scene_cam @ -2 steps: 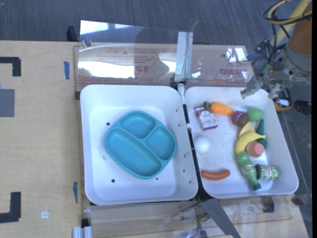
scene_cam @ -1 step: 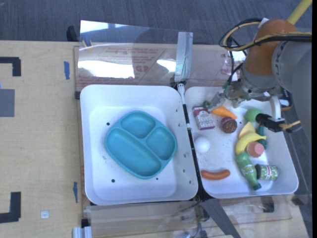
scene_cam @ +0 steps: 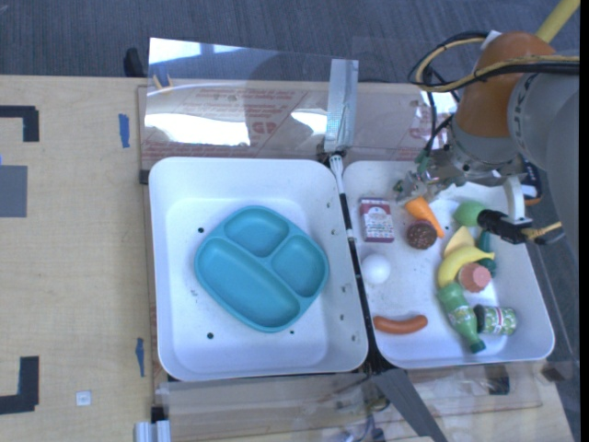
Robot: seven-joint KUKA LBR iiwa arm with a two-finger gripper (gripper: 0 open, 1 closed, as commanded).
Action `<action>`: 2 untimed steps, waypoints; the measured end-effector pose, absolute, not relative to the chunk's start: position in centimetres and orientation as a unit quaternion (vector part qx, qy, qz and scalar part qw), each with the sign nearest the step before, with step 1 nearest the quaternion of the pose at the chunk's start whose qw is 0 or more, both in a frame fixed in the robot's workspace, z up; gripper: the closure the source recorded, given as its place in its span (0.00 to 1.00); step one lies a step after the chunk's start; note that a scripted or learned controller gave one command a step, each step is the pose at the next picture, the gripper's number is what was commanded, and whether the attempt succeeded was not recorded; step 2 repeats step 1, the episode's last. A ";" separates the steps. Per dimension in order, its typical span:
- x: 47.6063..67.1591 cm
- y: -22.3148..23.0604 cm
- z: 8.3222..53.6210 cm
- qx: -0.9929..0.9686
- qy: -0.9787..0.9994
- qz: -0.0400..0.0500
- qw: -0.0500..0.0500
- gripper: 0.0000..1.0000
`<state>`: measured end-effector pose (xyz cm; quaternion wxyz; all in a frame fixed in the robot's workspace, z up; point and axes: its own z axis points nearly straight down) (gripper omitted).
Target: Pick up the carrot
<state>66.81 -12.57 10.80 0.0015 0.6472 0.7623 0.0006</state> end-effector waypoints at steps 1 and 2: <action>64.4 -12.4 16.5 0.654 0.756 0.001 0.002 1.00; 64.4 -12.4 16.5 0.654 0.756 0.001 0.002 1.00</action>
